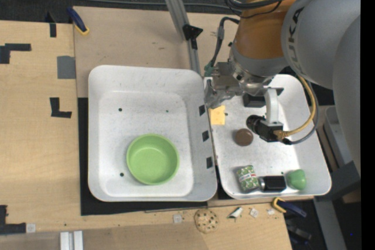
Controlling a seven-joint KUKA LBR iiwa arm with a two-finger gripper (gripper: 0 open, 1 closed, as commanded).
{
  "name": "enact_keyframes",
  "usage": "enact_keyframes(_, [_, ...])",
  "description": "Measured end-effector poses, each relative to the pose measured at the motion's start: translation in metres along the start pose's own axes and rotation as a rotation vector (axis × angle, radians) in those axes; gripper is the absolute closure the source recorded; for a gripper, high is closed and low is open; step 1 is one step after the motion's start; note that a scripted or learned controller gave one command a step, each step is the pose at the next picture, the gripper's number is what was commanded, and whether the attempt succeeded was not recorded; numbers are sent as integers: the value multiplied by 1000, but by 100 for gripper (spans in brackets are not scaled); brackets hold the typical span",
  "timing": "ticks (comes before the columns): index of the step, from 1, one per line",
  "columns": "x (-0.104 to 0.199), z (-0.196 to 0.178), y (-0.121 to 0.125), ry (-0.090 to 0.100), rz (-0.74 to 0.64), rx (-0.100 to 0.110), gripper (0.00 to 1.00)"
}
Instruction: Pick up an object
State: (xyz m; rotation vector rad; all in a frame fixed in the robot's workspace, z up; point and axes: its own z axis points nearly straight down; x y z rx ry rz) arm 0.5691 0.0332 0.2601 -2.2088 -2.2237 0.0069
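Inspector A: Target position?

Inspector B: Yellow block [217, 116], right bin [316, 155], far-left corner, beneath the gripper [218, 91]. Finger state: cannot tell.

Inspector A: Handling?

Inspector B: Likely light, rigid; grip across opposite flat sides.

Two bins side by side on the surface [35, 126]. Left bin [105, 85]: bowl [152, 159] in near half. Right bin [310, 143]: block [217, 115] by left wall, round piece [244, 137] right of it, packet [247, 178] and cylinder [273, 184] along near wall.
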Motion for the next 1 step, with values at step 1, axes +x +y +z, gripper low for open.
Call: enact_keyframes(1, [49,7,-10,-2,1,1,100])
